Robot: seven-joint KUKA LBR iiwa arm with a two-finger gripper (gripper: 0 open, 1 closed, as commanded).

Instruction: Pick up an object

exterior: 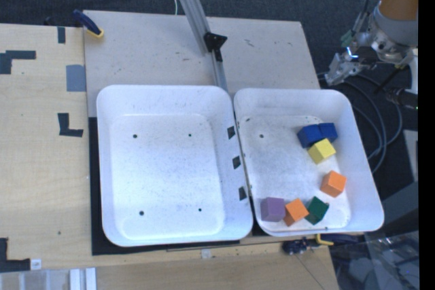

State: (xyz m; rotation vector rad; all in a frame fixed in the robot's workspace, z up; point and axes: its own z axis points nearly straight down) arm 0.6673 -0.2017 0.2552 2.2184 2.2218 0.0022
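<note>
Though fingers unreadable, end effector (342,68) off-bin, beyond right bin (353,112).

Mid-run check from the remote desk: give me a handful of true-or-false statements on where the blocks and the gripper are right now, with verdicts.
1. All the blocks lie in the right bin. True.
2. The yellow block touches the purple block. False: the yellow one sits just below the blue block; the purple one lies far off near the bin's front wall.
3. The gripper is outside both bins, beyond the right bin's far right corner. True.
4. The green block lies in the left bin. False: it lies in the right bin, beside an orange block.
5. There are two orange blocks. True: the other orange block lies alone, nearer the right wall.
</note>
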